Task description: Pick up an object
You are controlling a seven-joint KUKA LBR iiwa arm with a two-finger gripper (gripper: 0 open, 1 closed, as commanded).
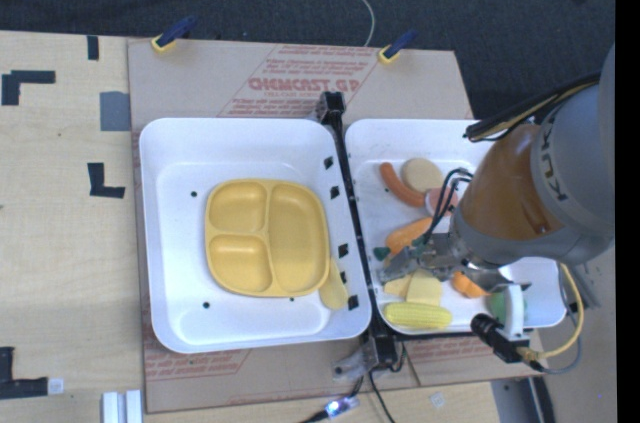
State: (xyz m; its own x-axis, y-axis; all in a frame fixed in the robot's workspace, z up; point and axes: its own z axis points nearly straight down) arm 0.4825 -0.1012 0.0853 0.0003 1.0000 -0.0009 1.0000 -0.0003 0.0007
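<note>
Where the food lies: all of it sits in the right bin, crowded toward the wall it shares with the other bin.
Claw: low over the near part of that pile, dark metal parts reaching toward the dividing wall; how far it is open cannot be made out, and nothing can be seen between its parts.
Carrot: orange, slanted, just above the claw and touching or nearly touching it.
Corn cob: yellow, lying along the near wall of the right bin.
Cheese wedge: pale yellow, between the corn cob and the claw.
Sausage: reddish, curved, toward the far side, with a tan bun beside it.
Arm: grey with an orange band, entering from the right and covering the right half of the bin.
Left bin: holds a yellow divided plate and a small yellow piece at the plate's near right corner.
Table: light wood with cardboard under both bins.
</note>
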